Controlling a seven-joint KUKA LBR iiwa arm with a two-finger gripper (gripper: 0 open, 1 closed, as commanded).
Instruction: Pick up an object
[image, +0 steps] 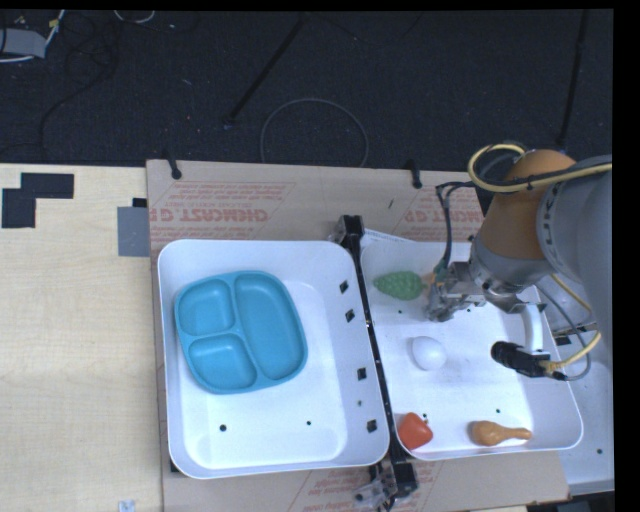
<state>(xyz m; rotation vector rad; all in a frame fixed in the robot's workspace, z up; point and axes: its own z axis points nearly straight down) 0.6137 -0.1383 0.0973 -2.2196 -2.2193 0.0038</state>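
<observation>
Now low over the right bin (560, 425), tool (443, 300) hanging just beside a green leafy piece (399, 285), which lies to its left, long axis roughly left-right. Cannot tell how the tool stands. Farther off: white egg (428, 353), red piece (415, 431), tan drumstick (497, 433).

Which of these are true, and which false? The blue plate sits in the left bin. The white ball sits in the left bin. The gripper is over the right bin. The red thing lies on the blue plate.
1. The blue plate sits in the left bin. True.
2. The white ball sits in the left bin. False: it lies in the right bin.
3. The gripper is over the right bin. True; it is beside the green object.
4. The red object lies on the blue plate. False: it lies in the right bin's near corner.
</observation>
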